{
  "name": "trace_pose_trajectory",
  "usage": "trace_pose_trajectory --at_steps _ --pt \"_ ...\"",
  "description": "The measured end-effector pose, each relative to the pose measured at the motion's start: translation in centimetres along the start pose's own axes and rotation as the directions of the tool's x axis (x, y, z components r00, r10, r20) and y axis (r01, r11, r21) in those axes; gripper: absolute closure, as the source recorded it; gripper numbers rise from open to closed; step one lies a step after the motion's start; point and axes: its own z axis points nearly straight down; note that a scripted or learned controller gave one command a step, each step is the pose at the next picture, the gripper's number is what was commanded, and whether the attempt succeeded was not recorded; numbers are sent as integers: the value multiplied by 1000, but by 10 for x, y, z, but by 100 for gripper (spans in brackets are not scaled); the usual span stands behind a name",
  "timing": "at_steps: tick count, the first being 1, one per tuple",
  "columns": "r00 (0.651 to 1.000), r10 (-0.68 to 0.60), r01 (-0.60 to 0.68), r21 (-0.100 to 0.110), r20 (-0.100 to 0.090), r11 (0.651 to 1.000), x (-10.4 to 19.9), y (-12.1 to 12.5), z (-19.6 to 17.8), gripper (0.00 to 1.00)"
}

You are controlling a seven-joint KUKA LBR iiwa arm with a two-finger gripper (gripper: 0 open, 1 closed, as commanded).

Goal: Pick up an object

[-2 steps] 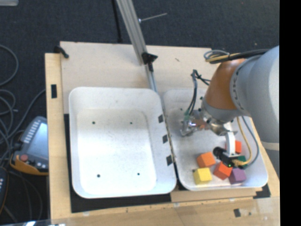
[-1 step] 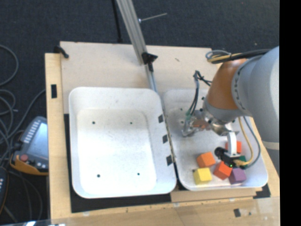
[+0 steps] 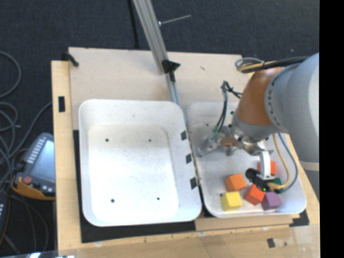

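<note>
Several small blocks lie in the near right corner of the right bin (image 3: 207, 117): an orange cube (image 3: 235, 182), a yellow cube (image 3: 233, 200), a red-orange block (image 3: 255, 194) and a purple block (image 3: 272, 200). A green piece (image 3: 277, 183) and a red piece (image 3: 270, 168) sit just behind them, partly covered by cables. My gripper (image 3: 210, 145) hangs low over the bin's left-middle part, up and to the left of the blocks and apart from them. I see nothing held in it.
The left bin (image 3: 134, 160) lies beside the right one, their rims meeting near the gripper. A slanted metal pole (image 3: 156, 39) rises behind the bins. The arm's orange band (image 3: 255, 101) and cables hang over the right bin's far side.
</note>
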Motion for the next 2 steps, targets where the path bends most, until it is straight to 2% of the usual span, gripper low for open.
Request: trace_pose_trajectory --at_steps 1,2 --pt "1000 9 -9 -1 3 1000 -49 -54 -1 0" --pt "1000 9 -9 -7 4 1000 -48 -51 -12 100"
